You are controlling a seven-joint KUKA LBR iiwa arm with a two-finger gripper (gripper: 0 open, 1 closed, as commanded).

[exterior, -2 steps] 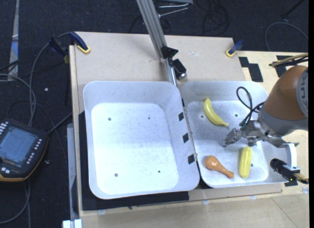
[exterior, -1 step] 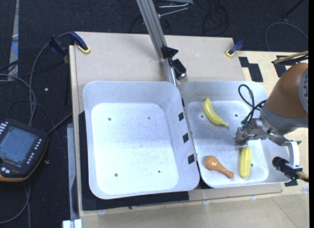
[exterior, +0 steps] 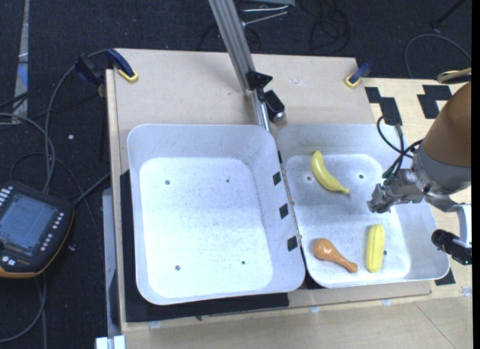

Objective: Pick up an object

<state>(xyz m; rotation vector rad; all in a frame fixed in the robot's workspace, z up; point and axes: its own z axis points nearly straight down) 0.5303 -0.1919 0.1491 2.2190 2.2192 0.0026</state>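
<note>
Gripper (exterior: 379, 201) hovers over right bin (exterior: 420, 269), finger state unclear. Banana (exterior: 328, 175) lies left of it, corn cob (exterior: 375, 248) just below, orange drumstick toy (exterior: 334, 254) further left. Best: centre over corn, descend straight.

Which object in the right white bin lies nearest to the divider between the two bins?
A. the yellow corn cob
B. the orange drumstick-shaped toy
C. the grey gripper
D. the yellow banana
B: the orange drumstick-shaped toy lies at the bin's near left, closer to the divider than the yellow banana or the yellow corn cob.
</note>
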